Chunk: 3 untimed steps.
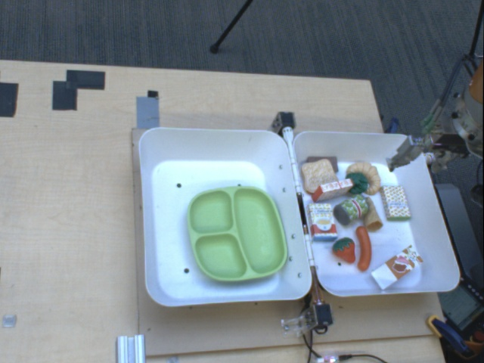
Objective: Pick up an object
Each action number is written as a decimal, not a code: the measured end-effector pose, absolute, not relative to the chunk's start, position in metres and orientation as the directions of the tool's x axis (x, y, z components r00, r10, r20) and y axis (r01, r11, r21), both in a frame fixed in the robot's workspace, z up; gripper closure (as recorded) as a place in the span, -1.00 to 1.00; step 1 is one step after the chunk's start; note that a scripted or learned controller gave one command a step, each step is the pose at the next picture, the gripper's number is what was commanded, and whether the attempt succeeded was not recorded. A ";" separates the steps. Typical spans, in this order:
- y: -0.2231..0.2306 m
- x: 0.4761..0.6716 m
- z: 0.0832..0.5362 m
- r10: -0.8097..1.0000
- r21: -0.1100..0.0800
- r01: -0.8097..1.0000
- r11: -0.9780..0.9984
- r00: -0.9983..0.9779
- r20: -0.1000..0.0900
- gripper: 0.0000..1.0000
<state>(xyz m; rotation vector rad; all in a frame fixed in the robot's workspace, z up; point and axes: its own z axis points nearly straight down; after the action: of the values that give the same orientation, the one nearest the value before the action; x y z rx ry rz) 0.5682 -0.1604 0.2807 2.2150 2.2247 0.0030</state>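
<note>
While the claw hangs over the right bin's upper right rim, finger state indiscernible, two white bins sit on the table. Left bin: one green three-compartment plate. Right bin: roughly ten toy foods, including one strawberry, one sausage, one bread slice.

I read this as robot lab, test cell. Pale wood bench on grey carpet. Black tape marks stuck on bench top. Two white bins fixed side by side, clamp at joint, loose wires at front edge. Thin black stand leg on carpet. Left bin holds green plate; right bin holds toy food as props. Arm reaches in at right.
</note>
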 end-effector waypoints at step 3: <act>-0.133 0.531 0.127 1.000 0.023 1.000 0.003 -0.003 -0.004 1.00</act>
<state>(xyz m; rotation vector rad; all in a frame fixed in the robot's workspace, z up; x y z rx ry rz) 0.5310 -0.1326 0.1273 2.2042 2.2108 0.0211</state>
